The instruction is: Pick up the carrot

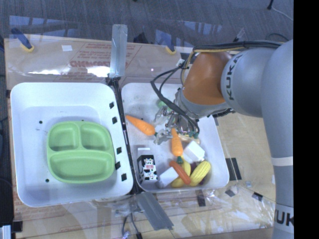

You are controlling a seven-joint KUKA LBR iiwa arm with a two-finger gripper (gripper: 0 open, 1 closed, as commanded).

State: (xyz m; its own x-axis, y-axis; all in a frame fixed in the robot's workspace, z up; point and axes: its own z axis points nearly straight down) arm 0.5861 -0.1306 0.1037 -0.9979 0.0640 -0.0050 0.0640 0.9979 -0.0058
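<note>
We see the gripper (172, 125) low in the right bin (133, 96), just right of a carrot (140, 125) lying free on the bin floor. A second carrot (176, 146) lies just below the gripper. The green tray (79, 151) sits in the left bin (22, 98).

Divided plate (79, 151) in left bin (20, 133); carrot (140, 125) in right bin (219, 148), toy heap (184, 168) nearer front.

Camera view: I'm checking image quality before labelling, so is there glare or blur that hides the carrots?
Camera view: glare streaks the clear sheet behind the bins; focus is slightly soft throughout; the left carrot is evenly lit and plain; the end effector shades the second carrot below it.
</note>
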